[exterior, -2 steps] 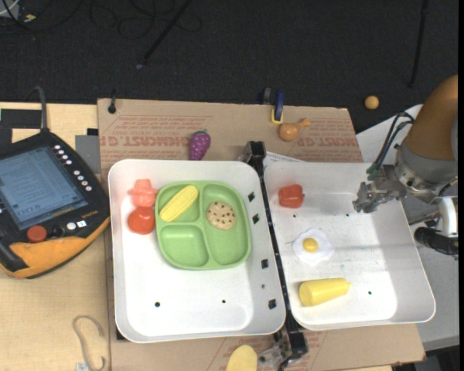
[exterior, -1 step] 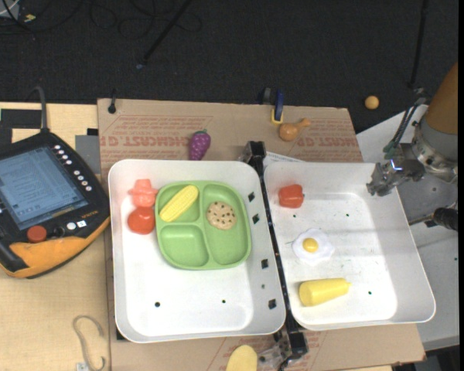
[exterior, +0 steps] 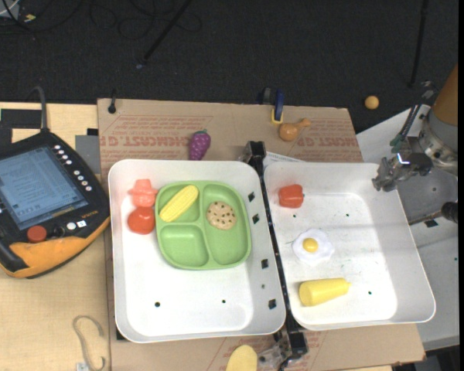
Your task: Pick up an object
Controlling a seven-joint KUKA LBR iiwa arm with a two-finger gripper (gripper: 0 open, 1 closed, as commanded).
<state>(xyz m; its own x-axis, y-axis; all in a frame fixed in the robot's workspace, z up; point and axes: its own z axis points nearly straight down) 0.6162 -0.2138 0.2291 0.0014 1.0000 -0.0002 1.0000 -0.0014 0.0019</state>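
Gripper (exterior: 388, 172) hangs at the right bin's (exterior: 417, 284) far right rim; whether it is wide or narrow I cannot tell. Its likely targets lie well apart in that glossy white bin. The smooth yellow cone (exterior: 322, 291) could roll aside, the flat fried egg (exterior: 312, 247) offers little edge, and the small red pepper (exterior: 291, 196) may slip.

green tray (exterior: 187, 250), yellow corn (exterior: 177, 202), speckled tan cookie (exterior: 221, 216), red pepper (exterior: 291, 196), 2 white bins (exterior: 178, 308)
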